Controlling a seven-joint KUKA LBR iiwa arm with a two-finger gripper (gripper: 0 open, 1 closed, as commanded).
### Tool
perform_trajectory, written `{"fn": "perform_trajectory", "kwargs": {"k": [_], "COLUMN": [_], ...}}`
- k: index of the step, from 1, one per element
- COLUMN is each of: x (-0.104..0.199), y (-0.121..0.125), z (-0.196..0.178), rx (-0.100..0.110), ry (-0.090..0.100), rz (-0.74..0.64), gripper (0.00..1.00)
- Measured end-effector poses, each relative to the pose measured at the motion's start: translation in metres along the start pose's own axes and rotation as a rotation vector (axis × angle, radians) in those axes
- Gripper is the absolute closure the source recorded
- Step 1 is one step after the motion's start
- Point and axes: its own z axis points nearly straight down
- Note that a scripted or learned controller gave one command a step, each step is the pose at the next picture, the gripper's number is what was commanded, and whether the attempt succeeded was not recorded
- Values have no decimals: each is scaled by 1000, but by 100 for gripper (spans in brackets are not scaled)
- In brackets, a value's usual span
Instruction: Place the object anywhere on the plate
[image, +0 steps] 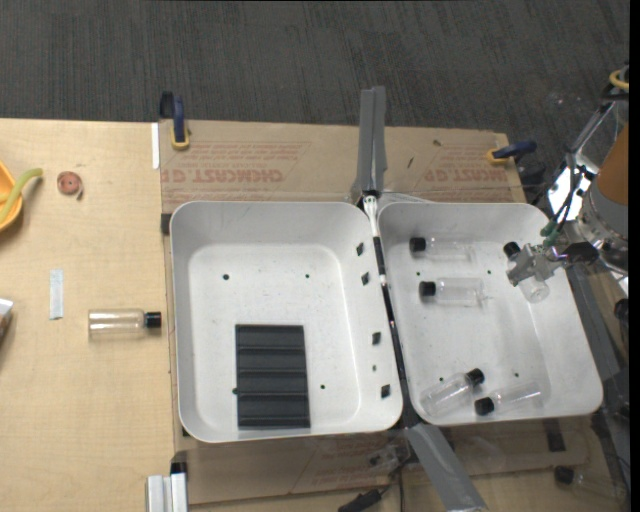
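Reaching in from the right side of the view, the arm (610, 190) is positioned over the right bin (580, 345), with the gripper (535, 262) set far to the right of the dark ribbed plate (271, 377) and higher in the view than it. The plate is laid flat on the floor of the left bin (190, 300), against the near wall.

One clear vial (533, 287) with a black cap is located directly at the gripper, its cap toward the plate side and its body angled down and away from the plate. The vial is overlapped by the gripper hardware. Whether it is grasped or merely lying beneath cannot be told, and whether the gripper is clenched or released cannot be told.

Four more clear capped vials (452, 291) are spread over the right bin, between the plate and the gripper: two are level with the gripper, and two are level with the plate near the front wall. A sixth vial (122, 321) is laid on the wooden bench (80, 400), left of the plate and outside the bins. No vial is resting on the plate.
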Motion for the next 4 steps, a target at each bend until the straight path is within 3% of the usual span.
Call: {"fn": "perform_trajectory", "kwargs": {"k": [1,2,3,4], "x": [0,-21,-39,15], "y": [0,-72,-77,48], "z": [0,-138,-226,-225], "rx": [0,0,2,1], "ry": [0,-2,-1,-1], "rz": [0,-77,25,8], "gripper": [0,0,0,0]}}
